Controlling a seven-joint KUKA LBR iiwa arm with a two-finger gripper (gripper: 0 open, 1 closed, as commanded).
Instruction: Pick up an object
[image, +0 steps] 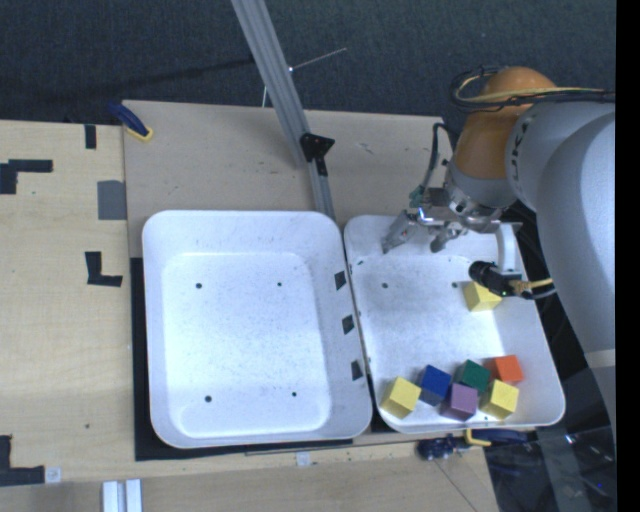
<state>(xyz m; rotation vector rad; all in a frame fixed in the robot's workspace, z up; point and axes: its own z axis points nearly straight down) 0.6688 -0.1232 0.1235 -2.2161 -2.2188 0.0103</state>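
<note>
Two shallow white bins sit side by side on the worktop (60, 330). The left bin (160, 240) is the larger of the pair; the right bin (400, 320) carries the loose blocks. The grey arm (570, 180) comes in from the right, its orange band (495, 125) above the wrist. The tool (418, 238) hangs over the far edge of the right bin, near its back left corner, fingers spread apart and pointing down, nothing between them. Well apart from the tool, one yellow block (480, 296) lies alone by the right wall of that bin, just beside a black cable end (490, 275). The rest cluster along the near edge: a yellow block at the left (402, 396), a blue block (435, 382) touching it, a purple block (462, 400) in front, a green block (474, 375) behind that, an orange block (507, 369) at the far right of the group, and another yellow block (503, 398) just below the orange. The cluster is tight, most blocks touching a neighbour. A slanted metal pole (285, 85) crosses the top of the view and ends at a black clamp (316, 148) behind the bins. Dark tape marks (98, 268) dot the wood at left.
</note>
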